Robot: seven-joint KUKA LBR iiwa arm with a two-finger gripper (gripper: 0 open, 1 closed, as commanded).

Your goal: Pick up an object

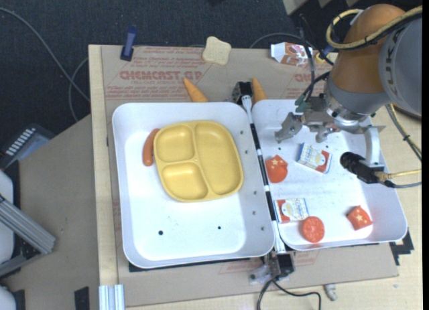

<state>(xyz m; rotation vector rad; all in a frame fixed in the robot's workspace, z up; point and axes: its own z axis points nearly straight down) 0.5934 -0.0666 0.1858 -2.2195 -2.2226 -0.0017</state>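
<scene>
Reaching in from the right of the frame, the grey arm with the orange band (365, 41) positions its two-finger metal gripper (305, 128) low over the upper part of the right white bin (395, 201); whether the claw is spread or closed, and whether it has hold of anything, cannot be told. Candidate objects lie loose below it: a small white-and-red carton (314, 158) just beside the fingers and a red tomato-shaped piece (276, 168) nearby. The yellow three-compartment plastic tray (198, 160) occupies the left white bin (134, 168), well apart.
</scene>
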